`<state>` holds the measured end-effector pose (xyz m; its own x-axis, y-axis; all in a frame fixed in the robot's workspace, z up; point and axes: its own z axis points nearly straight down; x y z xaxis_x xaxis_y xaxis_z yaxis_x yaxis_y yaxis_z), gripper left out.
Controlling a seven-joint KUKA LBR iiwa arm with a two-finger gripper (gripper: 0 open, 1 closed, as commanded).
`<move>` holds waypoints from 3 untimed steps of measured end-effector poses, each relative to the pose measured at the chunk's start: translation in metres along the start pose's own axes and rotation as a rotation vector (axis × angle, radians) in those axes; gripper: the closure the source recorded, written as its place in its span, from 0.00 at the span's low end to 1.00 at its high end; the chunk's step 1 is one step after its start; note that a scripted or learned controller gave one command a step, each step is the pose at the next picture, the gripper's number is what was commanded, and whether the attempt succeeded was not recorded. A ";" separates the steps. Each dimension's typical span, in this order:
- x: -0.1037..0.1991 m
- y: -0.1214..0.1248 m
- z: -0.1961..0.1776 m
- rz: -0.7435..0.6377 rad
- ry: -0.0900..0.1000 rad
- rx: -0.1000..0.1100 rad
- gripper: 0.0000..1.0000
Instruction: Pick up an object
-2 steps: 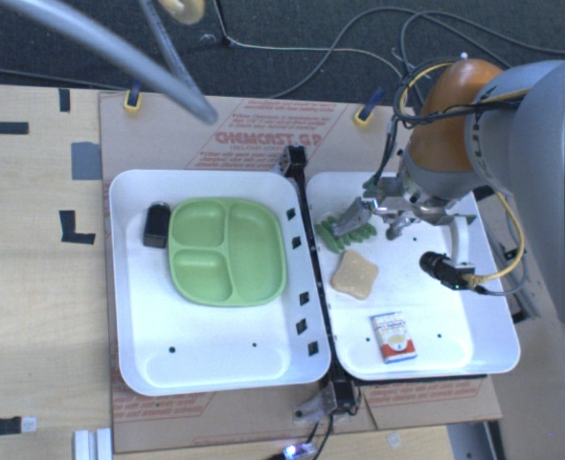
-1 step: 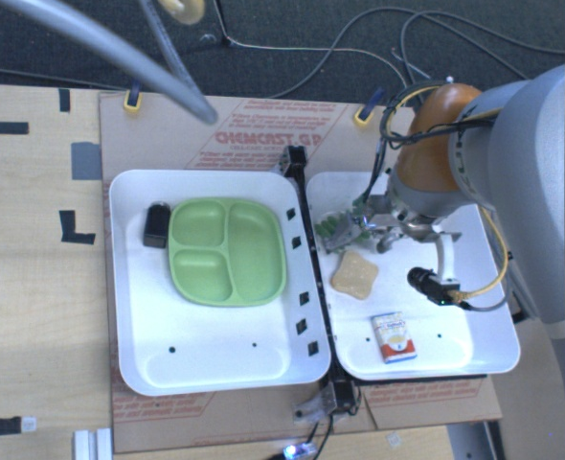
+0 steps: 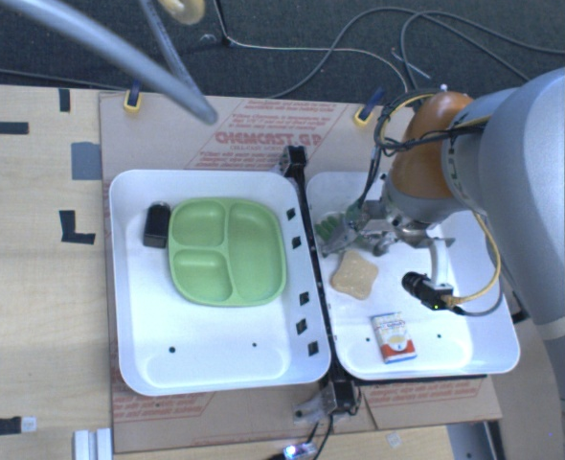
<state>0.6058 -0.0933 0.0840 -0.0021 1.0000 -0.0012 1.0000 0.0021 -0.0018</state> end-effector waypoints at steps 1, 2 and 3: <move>0.000 0.001 -0.011 -0.001 -0.001 -0.002 1.00; -0.008 0.004 -0.070 0.002 0.001 -0.004 1.00; -0.010 0.013 -0.127 0.001 0.000 -0.006 1.00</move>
<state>0.6193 -0.1029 0.2113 -0.0014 1.0000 -0.0010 1.0000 0.0014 0.0040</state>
